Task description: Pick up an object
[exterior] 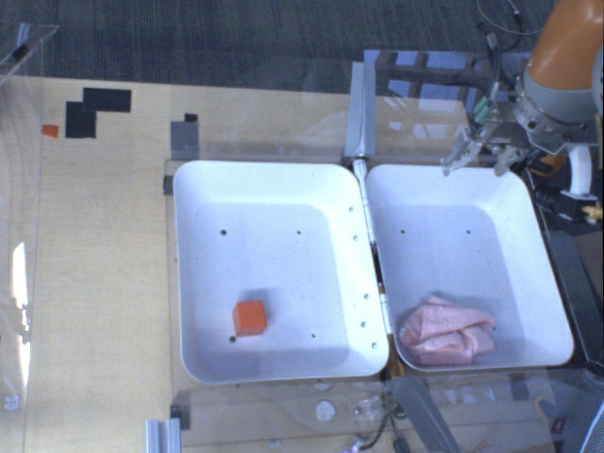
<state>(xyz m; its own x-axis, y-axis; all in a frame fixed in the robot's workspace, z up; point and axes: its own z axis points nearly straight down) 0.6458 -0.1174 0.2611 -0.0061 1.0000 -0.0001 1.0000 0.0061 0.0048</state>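
Observation:
An orange block [250, 318] lies in the left bin [198, 253], near its front left. A crumpled pink cloth [445, 332] rests in the front part of the right bin [528, 253]. My gripper [478, 158] hangs over the far rim of the right bin, at the end of the grey arm with the orange band [566, 22]. Its two fingers are spread apart, with nothing between them. It is well away from both the cloth and the block.
A metal divider [359, 111] runs up from the seam between the bins. Black markers [94, 109] and a small orange tag [50, 131] lie on the wooden bench at far left. Cables and hardware crowd the right edge.

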